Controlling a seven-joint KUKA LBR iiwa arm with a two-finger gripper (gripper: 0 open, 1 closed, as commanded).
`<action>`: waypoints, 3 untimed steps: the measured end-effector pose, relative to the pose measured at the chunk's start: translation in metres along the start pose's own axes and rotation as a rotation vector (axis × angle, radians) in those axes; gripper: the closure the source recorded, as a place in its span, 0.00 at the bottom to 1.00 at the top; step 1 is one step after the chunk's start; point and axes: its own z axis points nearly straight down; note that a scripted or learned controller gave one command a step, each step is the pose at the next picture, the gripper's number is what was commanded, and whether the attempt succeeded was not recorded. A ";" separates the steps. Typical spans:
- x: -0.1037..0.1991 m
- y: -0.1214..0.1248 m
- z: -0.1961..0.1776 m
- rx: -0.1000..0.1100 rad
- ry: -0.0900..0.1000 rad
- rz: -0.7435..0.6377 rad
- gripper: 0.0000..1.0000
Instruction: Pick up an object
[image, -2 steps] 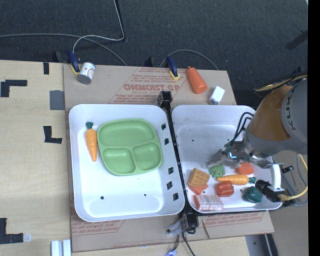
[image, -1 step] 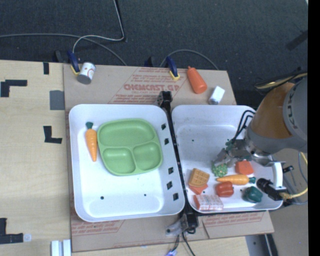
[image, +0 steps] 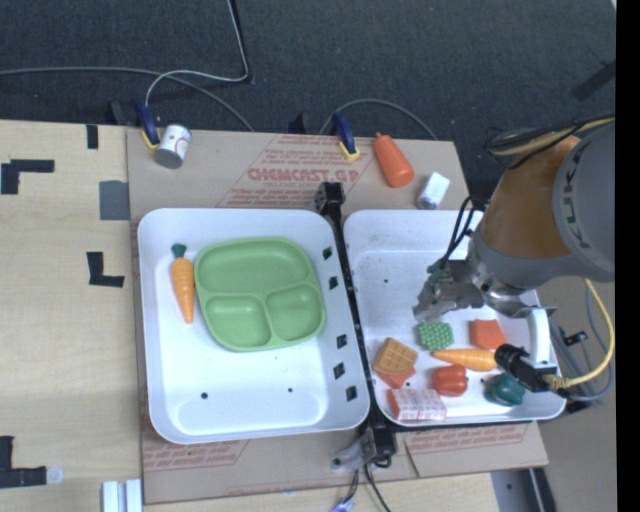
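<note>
Claw (image: 437, 303), its grip state impossible to tell, hung low just above small green textured toy (image: 434, 335) in right white bin (image: 400, 240), seemingly positioned to grasp it.

Glossy white plastic bins (image: 160, 300) sit on matt printed cardboard (image: 290, 170); the green divided plate (image: 262, 295) looks smooth, matt plastic.

You see the small green knobbly toy (image: 434, 335) lying flat in the right bin (image: 380, 250), near its middle. An orange carrot (image: 466, 357) lies just beside it, on the near side.
</note>
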 end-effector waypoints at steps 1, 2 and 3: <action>0.000 0.000 0.000 0.000 0.000 0.001 0.00; -0.049 0.009 0.098 -0.003 -0.001 0.002 0.00; -0.049 0.009 0.088 -0.005 -0.003 0.001 1.00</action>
